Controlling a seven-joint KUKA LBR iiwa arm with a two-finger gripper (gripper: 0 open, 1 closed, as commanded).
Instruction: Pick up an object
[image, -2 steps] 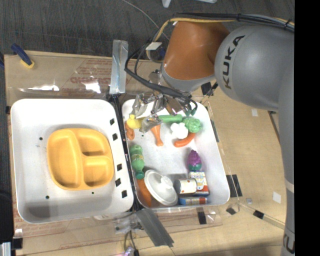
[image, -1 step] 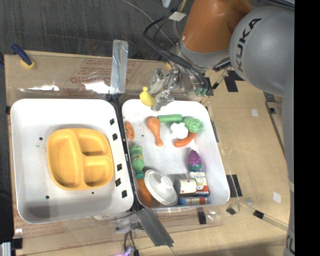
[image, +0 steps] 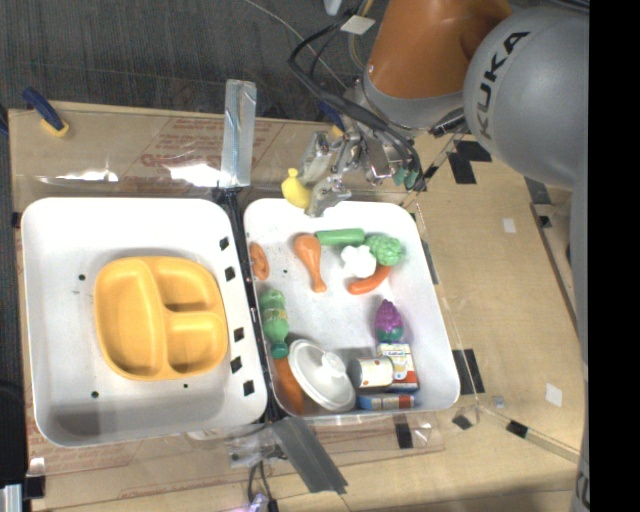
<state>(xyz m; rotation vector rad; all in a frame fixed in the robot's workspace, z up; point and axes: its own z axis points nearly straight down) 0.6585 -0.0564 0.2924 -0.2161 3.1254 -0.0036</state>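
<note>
I see my gripper (image: 312, 190) pinching a yellow toy (image: 294, 189) over the right bin (image: 432, 300)'s far rim.

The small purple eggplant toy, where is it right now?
The small purple eggplant toy lies in the right white bin, near its right wall, just above the small carton and below the orange carrot.

Yellow toy (image: 294, 189) at bin's far rim

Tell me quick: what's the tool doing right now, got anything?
Tool: at the far rim of the right bin, beside a small yellow object; open or closed cannot be told, and no grasp is visible.
</note>
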